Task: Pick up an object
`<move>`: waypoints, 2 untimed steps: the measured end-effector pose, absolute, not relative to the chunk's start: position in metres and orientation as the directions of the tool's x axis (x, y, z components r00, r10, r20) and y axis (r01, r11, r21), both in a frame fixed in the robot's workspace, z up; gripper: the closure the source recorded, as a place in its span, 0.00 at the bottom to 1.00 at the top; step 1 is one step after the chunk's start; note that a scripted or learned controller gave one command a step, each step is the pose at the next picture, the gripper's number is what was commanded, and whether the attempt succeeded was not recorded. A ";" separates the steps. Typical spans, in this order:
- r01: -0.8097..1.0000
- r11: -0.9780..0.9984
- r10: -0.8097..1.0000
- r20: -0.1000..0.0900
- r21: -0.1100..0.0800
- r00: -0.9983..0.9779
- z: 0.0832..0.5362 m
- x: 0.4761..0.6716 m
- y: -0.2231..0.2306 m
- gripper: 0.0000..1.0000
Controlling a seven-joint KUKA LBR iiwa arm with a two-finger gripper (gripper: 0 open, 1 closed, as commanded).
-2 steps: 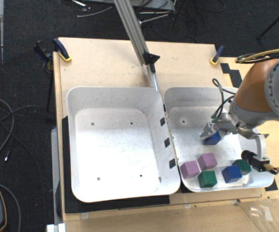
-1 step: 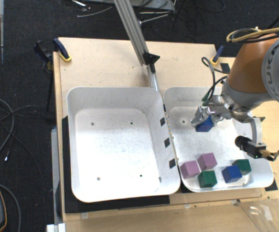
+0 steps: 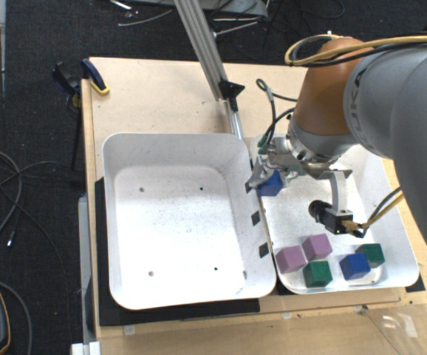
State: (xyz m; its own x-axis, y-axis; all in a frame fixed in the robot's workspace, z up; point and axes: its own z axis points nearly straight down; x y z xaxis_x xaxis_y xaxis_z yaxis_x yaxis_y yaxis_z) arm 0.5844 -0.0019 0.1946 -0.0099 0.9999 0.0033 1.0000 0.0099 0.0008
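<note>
Five cubes cluster at the near end of the right bin [image 3: 391, 198]: two purple [image 3: 291, 257] [image 3: 318, 245], two green [image 3: 318, 273] [image 3: 371, 254], one blue [image 3: 354, 265]. Farther back, a sixth, the blue cube [image 3: 271, 183], sits clamped between the fingers [image 3: 261, 176] of the gripper [image 3: 267, 177], raised over the bin's left edge beside the left bin [image 3: 125, 198]. The arm [image 3: 369, 102] bends down from the right, wrist tilted leftward. Both bins rest on the table [image 3: 154, 95].

Clamp [image 3: 88, 73] at bench [image 3: 162, 95] corner.
</note>
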 end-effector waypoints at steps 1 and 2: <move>1.000 0.005 1.000 0.000 0.000 -0.005 0.195 0.591 0.009 1.00; 1.000 0.009 1.000 0.003 -0.004 -0.009 0.195 0.566 0.072 1.00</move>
